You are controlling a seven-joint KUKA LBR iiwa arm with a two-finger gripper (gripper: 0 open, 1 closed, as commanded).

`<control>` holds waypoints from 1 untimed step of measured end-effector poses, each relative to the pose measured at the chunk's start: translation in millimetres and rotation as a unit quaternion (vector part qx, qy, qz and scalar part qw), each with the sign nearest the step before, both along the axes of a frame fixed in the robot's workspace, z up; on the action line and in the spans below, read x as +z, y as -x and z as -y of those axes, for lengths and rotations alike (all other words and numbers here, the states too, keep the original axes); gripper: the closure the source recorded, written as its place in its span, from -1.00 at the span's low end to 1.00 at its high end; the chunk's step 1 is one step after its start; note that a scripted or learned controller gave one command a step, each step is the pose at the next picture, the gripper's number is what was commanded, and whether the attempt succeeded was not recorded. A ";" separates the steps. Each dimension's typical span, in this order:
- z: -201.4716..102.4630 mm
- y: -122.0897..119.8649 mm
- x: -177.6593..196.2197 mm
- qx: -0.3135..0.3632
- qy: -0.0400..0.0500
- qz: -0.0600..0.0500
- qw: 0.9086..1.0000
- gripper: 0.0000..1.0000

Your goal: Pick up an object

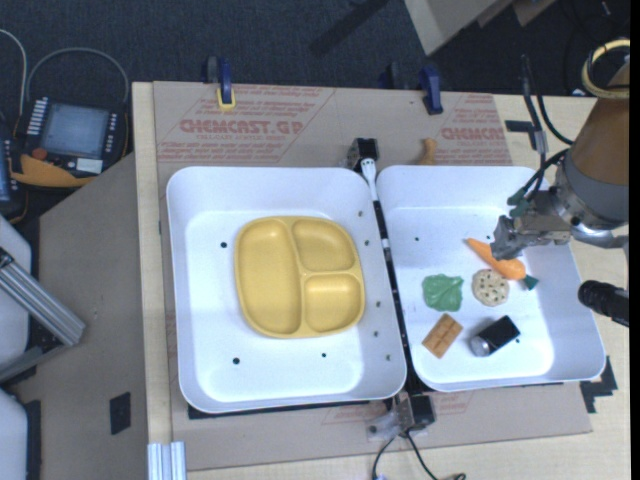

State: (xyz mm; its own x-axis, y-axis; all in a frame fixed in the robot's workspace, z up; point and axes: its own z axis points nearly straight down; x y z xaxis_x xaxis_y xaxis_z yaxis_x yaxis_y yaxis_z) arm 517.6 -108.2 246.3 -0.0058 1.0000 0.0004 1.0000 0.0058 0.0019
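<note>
The arm reaches in from the right edge, its orange band high at the upper right and the grey wrist angled down and leftward over the right bin (pixel 560 363). The hand (pixel 508 251) sits low over the upper middle of that bin, directly above the carrot (pixel 497 259), whose orange body pokes out to the left and lower right of the dark fingertips. Whether the hand is spread or pressed together cannot be told from this slant, nor whether it touches the carrot.

Below the carrot lie the other small things in the right bin: a green leafy piece (pixel 442 291), a round speckled cookie (pixel 489 287) just beside it, a brown cracker-like bar (pixel 442 335) toward the front, and a black and silver object (pixel 496 334) to the bar's right.

The left bin (pixel 200 368) holds a yellow divided plate (pixel 298 274), well apart from the arm. Both bins rest on the table (pixel 160 268).
</note>
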 end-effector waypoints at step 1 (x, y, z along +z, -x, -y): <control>-57.6 -5.1 -14.9 0.000 -0.001 -0.002 1.000 1.00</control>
